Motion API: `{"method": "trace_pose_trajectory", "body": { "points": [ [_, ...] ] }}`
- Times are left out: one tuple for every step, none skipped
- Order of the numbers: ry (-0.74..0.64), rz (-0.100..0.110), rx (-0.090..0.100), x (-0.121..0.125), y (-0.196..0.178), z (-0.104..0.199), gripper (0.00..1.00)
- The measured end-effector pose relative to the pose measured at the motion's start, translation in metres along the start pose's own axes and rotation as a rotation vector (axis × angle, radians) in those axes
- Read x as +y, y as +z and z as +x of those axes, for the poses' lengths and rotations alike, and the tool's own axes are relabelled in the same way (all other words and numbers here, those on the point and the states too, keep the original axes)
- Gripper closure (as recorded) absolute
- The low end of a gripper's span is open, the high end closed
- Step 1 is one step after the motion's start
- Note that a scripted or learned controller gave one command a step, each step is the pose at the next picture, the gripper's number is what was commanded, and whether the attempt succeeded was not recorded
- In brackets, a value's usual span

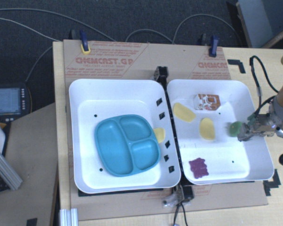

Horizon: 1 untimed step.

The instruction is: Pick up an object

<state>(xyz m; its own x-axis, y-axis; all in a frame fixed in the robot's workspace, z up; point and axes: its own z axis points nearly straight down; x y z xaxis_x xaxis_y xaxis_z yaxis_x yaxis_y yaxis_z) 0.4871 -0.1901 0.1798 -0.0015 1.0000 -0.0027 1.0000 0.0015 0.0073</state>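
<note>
In the camera view the right bin (254,166) holds a small brown-and-white packet (208,101) at the back, two pale yellow pieces (184,112) (207,129) in the middle, a purple crumpled thing (198,167) at the front and a green round thing (235,128) near the right wall. My gripper (247,130) comes in over the right rim and sits low, right beside the green thing and touching or nearly touching it. Another yellow piece (159,135) lies in the left bin, half hidden by the blue plate.
The left bin (82,107) carries a blue three-compartment plate (127,144). A black divider with clips (167,126) runs between the bins. Black cables (262,81) hang by the arm at the right. Cardboard (132,53) lies under both bins.
</note>
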Motion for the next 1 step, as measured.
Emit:
{"method": "trace_pose_trajectory", "body": {
  "points": [
    [-0.001,0.001,0.001,0.0030,-0.0437,0.0022,1.00]
  ]
}}
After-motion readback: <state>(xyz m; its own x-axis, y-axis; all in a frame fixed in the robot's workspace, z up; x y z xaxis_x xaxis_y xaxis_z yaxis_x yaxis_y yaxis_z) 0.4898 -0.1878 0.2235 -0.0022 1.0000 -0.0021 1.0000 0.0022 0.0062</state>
